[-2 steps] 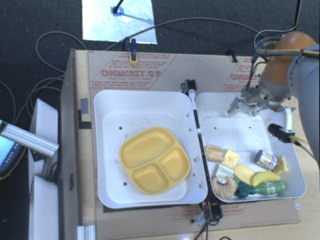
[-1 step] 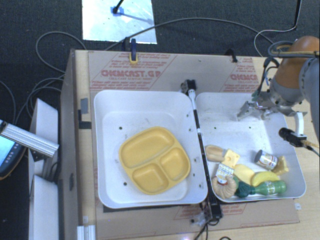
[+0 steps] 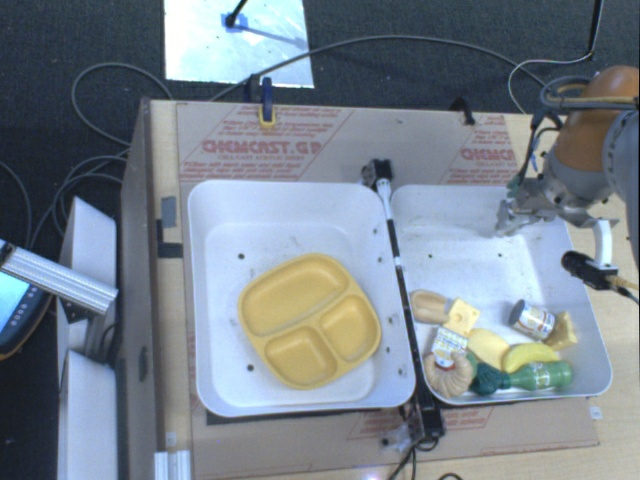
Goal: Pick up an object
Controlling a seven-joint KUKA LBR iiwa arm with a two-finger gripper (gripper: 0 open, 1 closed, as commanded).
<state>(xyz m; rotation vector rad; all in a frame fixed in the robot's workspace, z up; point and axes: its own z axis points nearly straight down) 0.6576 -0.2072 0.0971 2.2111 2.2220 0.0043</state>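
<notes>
The gripper (image 3: 512, 215) hangs over the far edge of the right bin (image 3: 470, 253); whether it is open or closed I cannot tell. Well below it, toward the bin's near edge, lies a heap of toy food. The small can (image 3: 533, 319) sits nearest and slightly apart: probably light, rigid and a little slippery, best pinched across its round sides. The banana (image 3: 531, 354) beyond it is crowded.

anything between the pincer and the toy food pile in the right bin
Nothing visible. The pincer sits over the right bin's bare far end; the toy food pile lies at the near end, open floor between.
</notes>
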